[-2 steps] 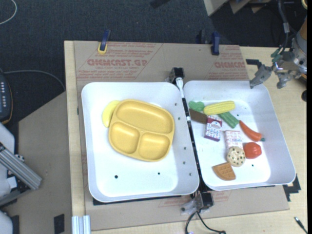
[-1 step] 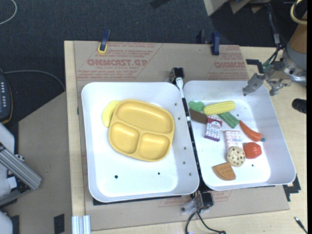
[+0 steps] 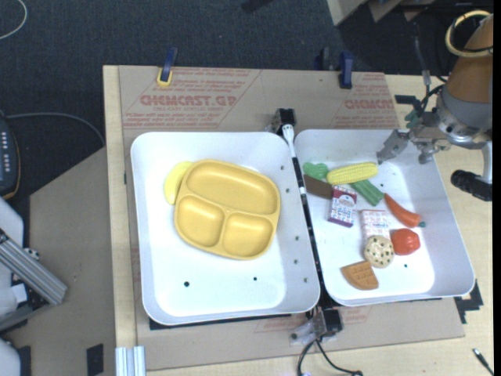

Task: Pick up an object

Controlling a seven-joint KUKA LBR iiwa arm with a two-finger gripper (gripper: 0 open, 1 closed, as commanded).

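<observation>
The gripper point(image 3: 403, 143) hangs over the far right corner of the right bin point(image 3: 446, 210) with nothing between its fingers, and at this slant I cannot tell whether they are apart or together. Just left and a little nearer lies the corn cob point(image 3: 351, 173), likeliest pick since it rests on top of the pile, beside a green vegetable point(image 3: 316, 169). Nearer sit a small carton point(image 3: 342, 207), carrot point(image 3: 400, 209), tomato point(image 3: 405, 241) and cookie point(image 3: 379, 251), while the yellow divided plate point(image 3: 225, 208) fills the left bin point(image 3: 149, 233).

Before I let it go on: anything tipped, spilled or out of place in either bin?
Nothing spilled or damaged. One oddity: the yellow divided tray in the left bin sits askew, partly covering a yellow object at its upper-left edge. The toy food stays inside the right bin.
</observation>
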